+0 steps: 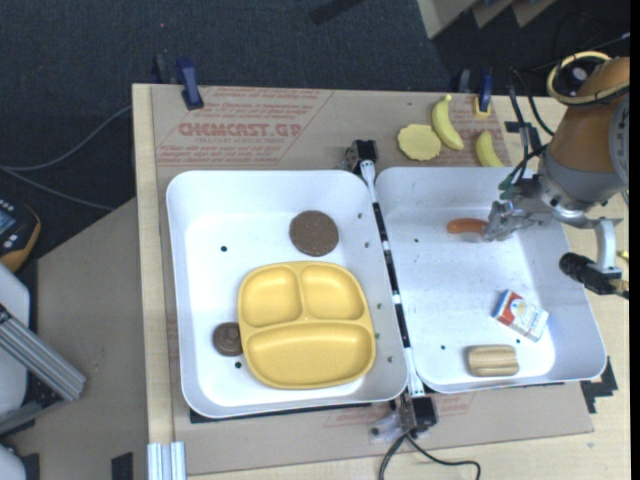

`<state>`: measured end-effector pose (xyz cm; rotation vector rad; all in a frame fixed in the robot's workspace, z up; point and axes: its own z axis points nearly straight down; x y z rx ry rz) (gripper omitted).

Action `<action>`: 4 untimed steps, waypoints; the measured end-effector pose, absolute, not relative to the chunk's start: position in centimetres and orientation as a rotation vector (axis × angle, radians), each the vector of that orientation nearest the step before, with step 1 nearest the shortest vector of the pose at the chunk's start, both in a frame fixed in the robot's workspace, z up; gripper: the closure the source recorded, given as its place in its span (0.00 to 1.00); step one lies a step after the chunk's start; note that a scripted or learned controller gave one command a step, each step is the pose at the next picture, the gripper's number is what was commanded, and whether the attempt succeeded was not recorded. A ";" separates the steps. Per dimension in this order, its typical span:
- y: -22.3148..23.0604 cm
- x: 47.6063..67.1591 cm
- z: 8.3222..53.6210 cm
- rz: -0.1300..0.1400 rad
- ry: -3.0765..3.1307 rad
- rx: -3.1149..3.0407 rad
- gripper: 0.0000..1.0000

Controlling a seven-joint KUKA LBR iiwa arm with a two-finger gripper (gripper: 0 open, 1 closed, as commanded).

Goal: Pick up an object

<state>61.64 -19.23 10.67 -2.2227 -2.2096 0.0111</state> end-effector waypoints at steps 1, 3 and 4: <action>-14.5 59.3 19.1 -0.006 -2.229 -2.220 1.00; -12.6 60.3 15.7 -0.006 -2.228 -2.221 1.00; -13.7 61.5 18.0 -0.003 -2.226 -2.224 1.00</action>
